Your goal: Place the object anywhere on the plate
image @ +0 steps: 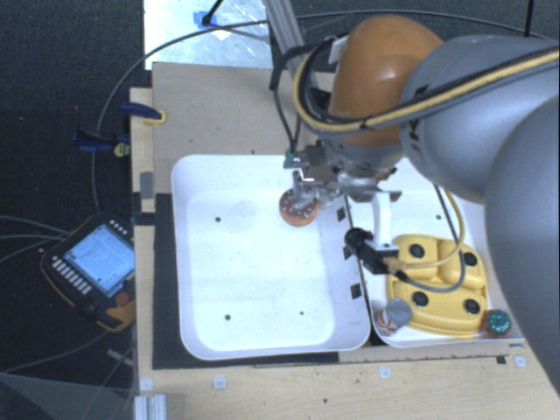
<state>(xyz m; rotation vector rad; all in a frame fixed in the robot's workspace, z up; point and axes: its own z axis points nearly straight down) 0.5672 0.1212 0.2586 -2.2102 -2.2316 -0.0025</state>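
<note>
The pincer (302, 186) is clamped on a round brown donut (298, 208) over the left bin (262, 322); a yellow toy (437, 287) lies in the right bin.

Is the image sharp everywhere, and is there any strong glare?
Camera view: the grey arm close to the lens looks soft and blurred; the left white bin is sharper and evenly lit; a bright silvery sheet at the top glares strongly.

Smooth white plastic bins (262, 322), glossy yellow plastic toy (442, 291), matt wooden bench (210, 112)
</note>
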